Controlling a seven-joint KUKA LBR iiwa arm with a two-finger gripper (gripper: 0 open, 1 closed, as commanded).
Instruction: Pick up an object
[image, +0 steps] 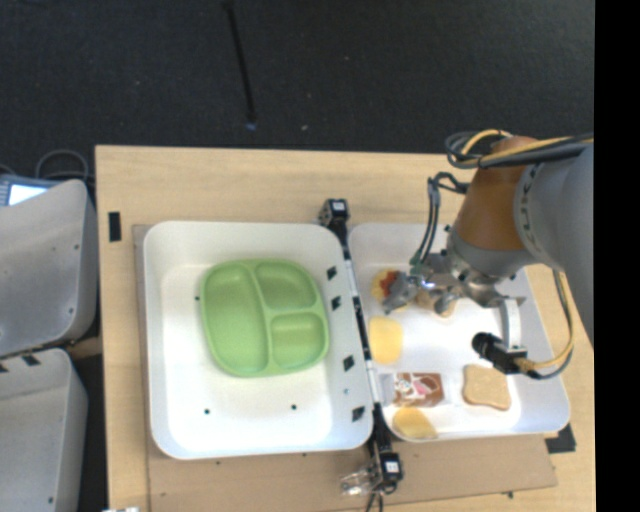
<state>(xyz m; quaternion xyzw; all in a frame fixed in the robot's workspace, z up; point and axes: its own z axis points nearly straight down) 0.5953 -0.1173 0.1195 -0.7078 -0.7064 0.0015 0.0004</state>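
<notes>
Green divided plate (266, 317) lying flat inside left white bin (170, 420), bin resting on wooden tabletop (200, 170), dark floor (150, 70) beyond tabletop

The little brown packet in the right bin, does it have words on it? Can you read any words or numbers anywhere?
No words or numbers can be read anywhere.
Brown packet, in the right bin: it has a pale printed patch, too small and blurred to read.
Green divided plate, in the left bin: no marks to be seen.
</notes>
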